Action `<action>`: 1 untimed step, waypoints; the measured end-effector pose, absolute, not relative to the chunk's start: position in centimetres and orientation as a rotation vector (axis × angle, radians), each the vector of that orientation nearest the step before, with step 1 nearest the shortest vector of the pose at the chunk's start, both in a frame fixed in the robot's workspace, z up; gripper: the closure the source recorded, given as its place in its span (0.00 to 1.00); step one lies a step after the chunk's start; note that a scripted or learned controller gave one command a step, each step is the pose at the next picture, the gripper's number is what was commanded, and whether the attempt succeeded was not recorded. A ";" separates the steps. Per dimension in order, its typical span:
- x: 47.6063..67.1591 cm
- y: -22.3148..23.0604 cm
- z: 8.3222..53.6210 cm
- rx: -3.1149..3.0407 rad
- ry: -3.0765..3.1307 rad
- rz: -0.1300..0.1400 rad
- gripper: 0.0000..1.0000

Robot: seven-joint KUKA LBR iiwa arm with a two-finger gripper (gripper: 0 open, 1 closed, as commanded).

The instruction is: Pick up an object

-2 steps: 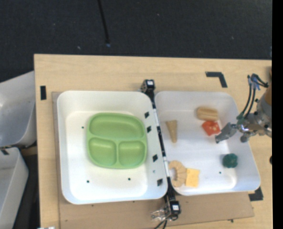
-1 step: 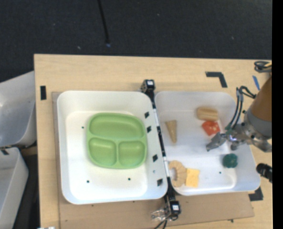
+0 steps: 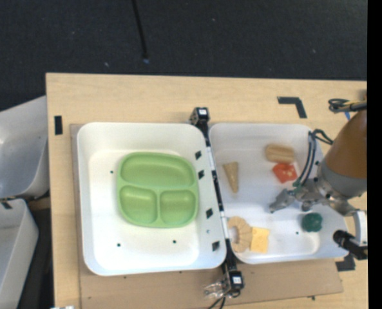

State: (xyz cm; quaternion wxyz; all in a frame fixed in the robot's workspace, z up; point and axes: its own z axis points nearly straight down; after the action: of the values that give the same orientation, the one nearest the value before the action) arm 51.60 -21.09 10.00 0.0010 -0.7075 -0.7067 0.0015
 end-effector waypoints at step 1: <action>51.8 -21.2 11.4 -2.229 -2.219 -0.002 1.00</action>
State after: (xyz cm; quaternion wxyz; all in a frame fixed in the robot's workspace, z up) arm 51.77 -21.22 11.38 -0.0019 -0.7086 -0.7056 -0.0005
